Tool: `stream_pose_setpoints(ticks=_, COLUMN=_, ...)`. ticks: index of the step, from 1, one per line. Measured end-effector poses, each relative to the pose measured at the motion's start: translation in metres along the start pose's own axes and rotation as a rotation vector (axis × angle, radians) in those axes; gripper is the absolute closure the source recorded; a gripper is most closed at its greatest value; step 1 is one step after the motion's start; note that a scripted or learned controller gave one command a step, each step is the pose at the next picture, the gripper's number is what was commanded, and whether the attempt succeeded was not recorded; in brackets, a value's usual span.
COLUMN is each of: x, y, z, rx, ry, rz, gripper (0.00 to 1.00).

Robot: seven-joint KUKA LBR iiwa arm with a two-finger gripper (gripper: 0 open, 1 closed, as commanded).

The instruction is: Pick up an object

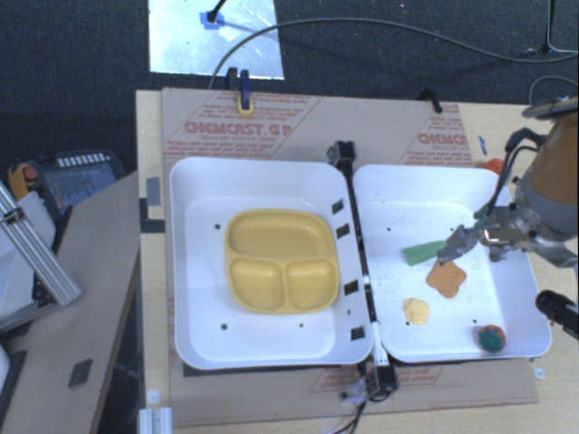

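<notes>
Nearest the camera, at the front edge of the desk (271,382), a small clamp with wires (375,385) sits at the seam between the two white bins.

Right bin (398,188): the tool (457,247) reaches in from the right side, carried on a grey arm (552,188). Its tip lies over the middle of the bin floor. The dark fingers are seen at a slant and blurred together; I cannot tell whether they are parted or closed, and nothing can be confirmed between them.

Items around the tool:
- A green block (423,252) lies just left of the tip, its right end touching or hidden under it; which of the two cannot be told.
- An orange flat piece (446,279) lies directly below the tip, very close; contact cannot be confirmed.
- A pale yellow lump (416,311) rests further below and slightly left of the tool, apart from it.
- A small ball, green with red (491,337), rests below and to the right of the tool, near the bin's front right corner, well apart.

Left bin (194,188): far left of the tool, it holds a yellow divided plate (279,259) with three compartments, lying flat near the bin's centre.

Beyond the bins, a cardboard sheet with red lettering (298,125) covers the desk.
</notes>
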State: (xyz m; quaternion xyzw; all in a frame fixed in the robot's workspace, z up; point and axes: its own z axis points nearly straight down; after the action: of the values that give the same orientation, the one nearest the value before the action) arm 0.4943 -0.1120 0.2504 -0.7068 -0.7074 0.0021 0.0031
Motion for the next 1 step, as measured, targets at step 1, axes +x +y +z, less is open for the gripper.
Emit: stream_pose_setpoints(ticks=1, x=0.0001, y=0.0018, z=-0.0042, rx=-0.009, ry=-0.002, rz=-0.002, gripper=0.00)
